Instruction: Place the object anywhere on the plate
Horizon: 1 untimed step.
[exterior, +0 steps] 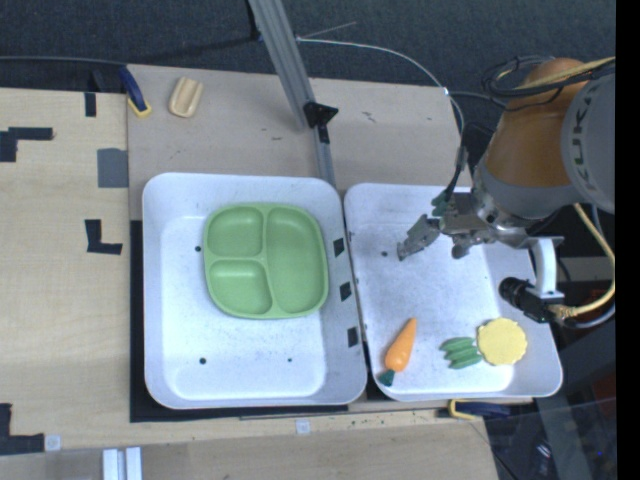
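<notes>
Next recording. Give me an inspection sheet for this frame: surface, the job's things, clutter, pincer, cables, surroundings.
Surface: wooden bench bearing two white bins, left bin and right bin, side by side.
Job's things: green divided plate in the left bin, nothing on it; carrot and yellow pineapple-like toy lie in the right bin near its front edge.
Clutter: small tan object and a blue-and-yellow item on the bench behind the left bin.
Pincer: pincer over the right bin's back half, open, nothing between its fingers.
Cables: thin white cable arcing behind the bins toward the arm.
Surroundings: dark floor; grey metal pole rising behind the bins.
</notes>
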Tool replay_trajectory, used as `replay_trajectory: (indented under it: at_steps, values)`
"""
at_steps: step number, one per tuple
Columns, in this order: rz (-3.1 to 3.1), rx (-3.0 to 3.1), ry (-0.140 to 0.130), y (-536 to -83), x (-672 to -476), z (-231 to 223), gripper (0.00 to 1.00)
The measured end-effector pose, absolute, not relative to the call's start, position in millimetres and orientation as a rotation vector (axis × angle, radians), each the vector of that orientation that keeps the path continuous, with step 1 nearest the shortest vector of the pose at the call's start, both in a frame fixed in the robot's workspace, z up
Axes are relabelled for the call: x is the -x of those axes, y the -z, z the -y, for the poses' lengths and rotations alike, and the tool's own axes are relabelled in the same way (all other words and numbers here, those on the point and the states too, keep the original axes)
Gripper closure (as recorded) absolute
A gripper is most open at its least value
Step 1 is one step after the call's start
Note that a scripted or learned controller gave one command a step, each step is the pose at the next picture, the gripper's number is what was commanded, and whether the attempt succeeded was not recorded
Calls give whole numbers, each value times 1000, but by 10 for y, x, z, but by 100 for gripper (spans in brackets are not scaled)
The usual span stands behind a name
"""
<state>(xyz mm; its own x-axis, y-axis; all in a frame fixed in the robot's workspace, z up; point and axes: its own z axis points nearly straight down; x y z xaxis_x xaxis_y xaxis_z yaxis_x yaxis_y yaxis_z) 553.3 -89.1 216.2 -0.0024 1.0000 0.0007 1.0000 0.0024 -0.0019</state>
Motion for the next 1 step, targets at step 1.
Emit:
replay_trajectory:
  at_steps: [1]
  values:
    - [2222,2218,-1,-2162,-5533,892,0]
